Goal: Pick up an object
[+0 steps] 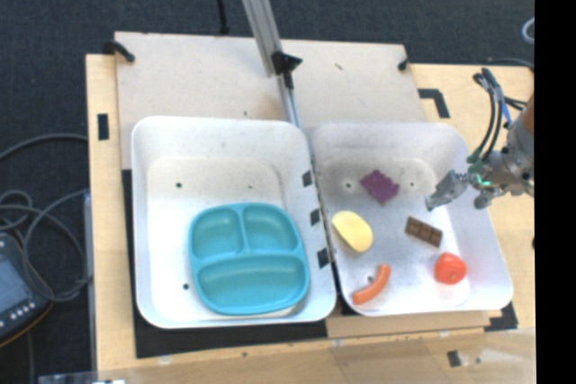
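Left white bin (162, 193) holds a turquoise three-compartment plastic plate (248, 258), flat and low; a poor pick from above, rim only. Right white bin (396, 144) has the graspable stuff: pale yellow rounded lemon-like toy (353, 231) near the bin's left wall, probably light, smooth, may roll or squirt out, so pinch across its short width at the middle. Orange-red carrot-shaped piece (372, 284) near the front edge, thin, lies low; grip across the shaft. Purple square knobbly block (380, 186) toward the back, likely light and textured, easiest hold, take it on opposite flat sides. Small brown rectangular bar (423, 232) right of the yellow toy, flat, stiff, hard to get under. Red round tomato-like toy (450, 268) front right, smooth, would roll. Gripper (461, 191) hovers over the right bin's right side, above and just beyond the brown bar, fingers spread apart with nothing between them.
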Motion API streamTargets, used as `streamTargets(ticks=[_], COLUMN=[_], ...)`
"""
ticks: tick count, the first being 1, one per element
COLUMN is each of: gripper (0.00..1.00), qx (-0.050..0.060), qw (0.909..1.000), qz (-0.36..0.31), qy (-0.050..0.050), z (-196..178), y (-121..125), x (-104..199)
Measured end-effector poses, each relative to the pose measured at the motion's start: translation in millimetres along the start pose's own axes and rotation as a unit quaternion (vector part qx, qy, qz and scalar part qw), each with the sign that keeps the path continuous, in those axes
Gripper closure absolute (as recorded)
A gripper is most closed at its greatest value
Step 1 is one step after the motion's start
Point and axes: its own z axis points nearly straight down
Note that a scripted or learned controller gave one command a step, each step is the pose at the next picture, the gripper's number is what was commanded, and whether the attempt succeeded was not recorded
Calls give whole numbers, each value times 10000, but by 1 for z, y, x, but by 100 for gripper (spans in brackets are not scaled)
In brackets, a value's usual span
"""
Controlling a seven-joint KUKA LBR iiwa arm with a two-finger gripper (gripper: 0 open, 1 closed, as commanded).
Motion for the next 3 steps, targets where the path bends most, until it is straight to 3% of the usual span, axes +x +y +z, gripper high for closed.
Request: streamTargets(ticks=[3], gripper=[0], qx=[29], qw=[10000], qz=[12], qy=[-2], z=[135], y=[1], x=[-22])
